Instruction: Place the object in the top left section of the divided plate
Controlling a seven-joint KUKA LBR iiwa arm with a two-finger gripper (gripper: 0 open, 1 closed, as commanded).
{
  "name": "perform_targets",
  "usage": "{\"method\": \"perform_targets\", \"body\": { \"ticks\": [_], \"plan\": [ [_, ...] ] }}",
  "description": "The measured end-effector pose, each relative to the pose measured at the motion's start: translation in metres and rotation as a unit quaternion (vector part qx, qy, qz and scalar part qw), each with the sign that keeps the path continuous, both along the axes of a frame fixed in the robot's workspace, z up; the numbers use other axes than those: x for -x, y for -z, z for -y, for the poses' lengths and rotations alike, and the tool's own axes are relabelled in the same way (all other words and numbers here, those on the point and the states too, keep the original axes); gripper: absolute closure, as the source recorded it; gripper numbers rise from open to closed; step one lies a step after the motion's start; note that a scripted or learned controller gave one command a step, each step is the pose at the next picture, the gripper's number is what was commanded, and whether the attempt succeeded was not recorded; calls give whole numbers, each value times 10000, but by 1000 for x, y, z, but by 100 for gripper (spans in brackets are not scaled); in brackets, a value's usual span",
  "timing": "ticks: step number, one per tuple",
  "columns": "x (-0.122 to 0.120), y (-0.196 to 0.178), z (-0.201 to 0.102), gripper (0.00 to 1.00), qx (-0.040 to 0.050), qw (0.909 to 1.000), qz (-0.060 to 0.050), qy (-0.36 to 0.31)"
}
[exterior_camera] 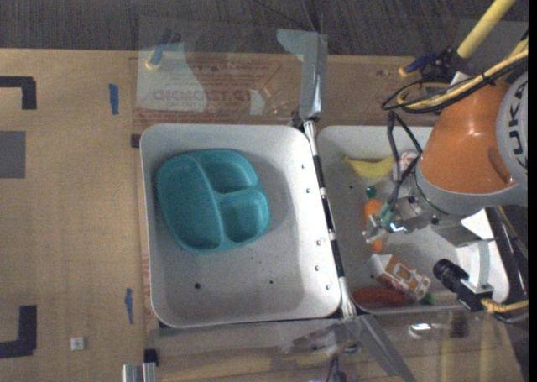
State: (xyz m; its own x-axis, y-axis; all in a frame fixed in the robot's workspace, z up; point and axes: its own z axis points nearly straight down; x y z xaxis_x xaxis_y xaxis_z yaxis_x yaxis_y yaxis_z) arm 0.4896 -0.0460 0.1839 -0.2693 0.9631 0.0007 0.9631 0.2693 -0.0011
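A teal divided plate (212,199) with three sections lies in the upper left part of the left bin (243,288), and nothing lies on it. My gripper (384,222) hangs low over the right bin (336,154), just right of a small orange object (371,206). Another bit of orange (377,244) shows just below the gripper. The arm's orange band and grey wrist hide the bin's right half.
In the right bin lie a yellow object (370,168) at the back, a small white and orange carton (401,274) and a red object (377,296) at the front. A ridge with screws (322,212) separates the two bins. Cables hang above the arm.
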Motion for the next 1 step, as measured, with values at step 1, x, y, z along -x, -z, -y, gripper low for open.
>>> {"method": "perform_targets", "body": {
  "ticks": [1],
  "plan": [
    [9, -101, -71, 100, 1, 9986, 16, -521]
  ]
}}
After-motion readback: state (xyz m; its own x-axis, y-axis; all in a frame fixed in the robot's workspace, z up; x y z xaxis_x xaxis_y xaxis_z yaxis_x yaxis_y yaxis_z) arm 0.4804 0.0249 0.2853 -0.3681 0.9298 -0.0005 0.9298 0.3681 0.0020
